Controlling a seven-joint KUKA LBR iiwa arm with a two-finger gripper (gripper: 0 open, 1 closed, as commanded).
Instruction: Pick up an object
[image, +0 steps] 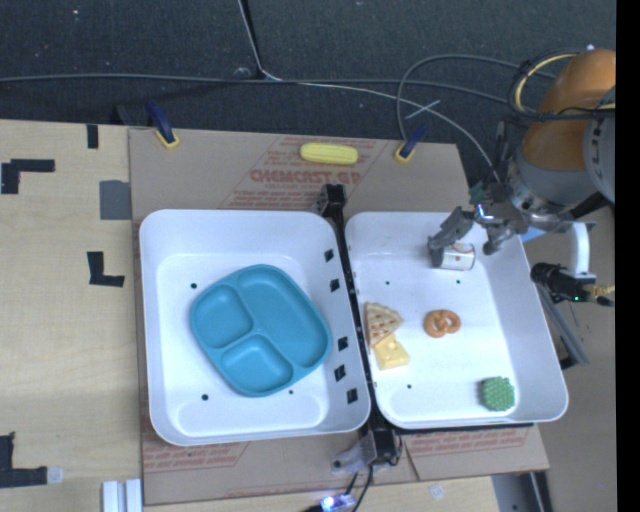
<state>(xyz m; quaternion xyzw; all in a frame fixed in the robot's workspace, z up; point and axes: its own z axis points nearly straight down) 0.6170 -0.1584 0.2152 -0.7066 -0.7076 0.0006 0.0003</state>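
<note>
Grey two-finger gripper (462, 242) hangs low over the right white plastic bin's (535, 320) far end, whether open or closed I cannot tell, while candidates lie apart nearer me: brown pretzel (441, 323), yellow cheese wedge (390, 352), green knobbly lump (497, 393).

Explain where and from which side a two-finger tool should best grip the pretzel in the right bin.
Probably from straight above, closing across the outer edges of the pretzel. It lies flat on the floor of the right bin, so no side approach gets under it. It sits apart from the waffle piece and the green object, leaving room for fingers on either side.
</note>
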